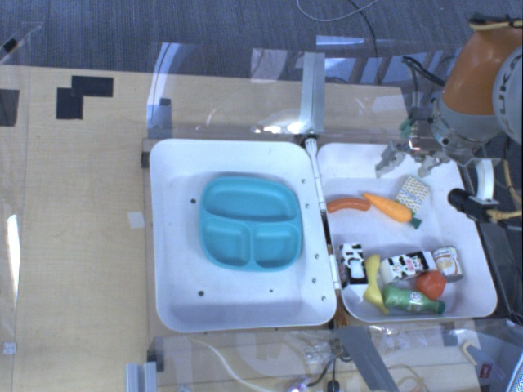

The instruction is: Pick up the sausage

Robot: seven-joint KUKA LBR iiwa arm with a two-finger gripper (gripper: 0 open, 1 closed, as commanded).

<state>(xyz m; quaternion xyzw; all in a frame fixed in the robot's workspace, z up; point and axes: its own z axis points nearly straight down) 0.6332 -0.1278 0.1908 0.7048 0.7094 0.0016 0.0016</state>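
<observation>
My surface (73, 243) is light wood, pale and smooth. Near its far left corner I see black blocky marks (82, 95). Behind its far edge the floor is dark blue-grey carpet (163, 6), and a thin black cable (343, 11) makes a loop on it. Clear plastic panels (278, 96) stand along the far edge and catch bright reflections from the light.

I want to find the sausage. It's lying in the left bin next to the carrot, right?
Not quite. The sausage does lie next to the carrot, but in the right bin, by its left wall. The camera view shows this. The left bin has the blue tray.
</observation>
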